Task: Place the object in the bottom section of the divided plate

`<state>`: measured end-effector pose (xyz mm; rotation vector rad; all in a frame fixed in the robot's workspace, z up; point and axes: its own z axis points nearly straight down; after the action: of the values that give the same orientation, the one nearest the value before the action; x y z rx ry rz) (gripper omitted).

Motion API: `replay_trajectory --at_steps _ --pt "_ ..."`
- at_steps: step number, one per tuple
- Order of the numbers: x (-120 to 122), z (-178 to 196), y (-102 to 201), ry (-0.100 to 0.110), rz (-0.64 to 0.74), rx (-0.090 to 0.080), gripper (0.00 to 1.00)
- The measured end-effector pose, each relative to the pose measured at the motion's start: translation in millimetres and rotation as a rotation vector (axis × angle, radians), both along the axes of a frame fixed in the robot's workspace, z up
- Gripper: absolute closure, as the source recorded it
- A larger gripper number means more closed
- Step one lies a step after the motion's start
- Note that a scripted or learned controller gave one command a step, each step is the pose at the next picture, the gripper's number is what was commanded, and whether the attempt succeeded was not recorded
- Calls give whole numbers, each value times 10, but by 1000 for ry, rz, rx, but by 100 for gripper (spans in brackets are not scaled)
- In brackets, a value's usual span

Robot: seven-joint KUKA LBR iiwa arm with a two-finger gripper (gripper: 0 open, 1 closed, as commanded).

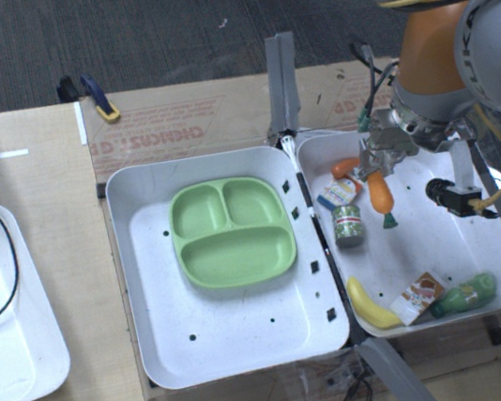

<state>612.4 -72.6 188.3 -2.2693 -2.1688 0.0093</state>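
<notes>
A green divided plate (pixel 233 232) lies in the left bin (pixel 151 288), its wide bottom section (pixel 238 258) toward the front and bare. My gripper (pixel 376 167) hangs over the back of the right bin (pixel 486 241). An orange carrot (pixel 381 194) with a green stem end pointing down sits directly under it, its upper end between the fingers, so the gripper is shut on it. The carrot is to the right of the plate, past the wall between the bins.
The right bin also holds a small jar (pixel 348 226), a white and blue packet (pixel 339 193), an orange piece (pixel 345 168), a banana (pixel 371 306), a brown snack packet (pixel 418 295) and a green bottle (pixel 463 295). A grey post (pixel 283 85) stands behind the bins.
</notes>
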Motion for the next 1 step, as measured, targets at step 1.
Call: replay_trajectory --at_steps 1 --pt "-708 198 749 1 70 1 100"
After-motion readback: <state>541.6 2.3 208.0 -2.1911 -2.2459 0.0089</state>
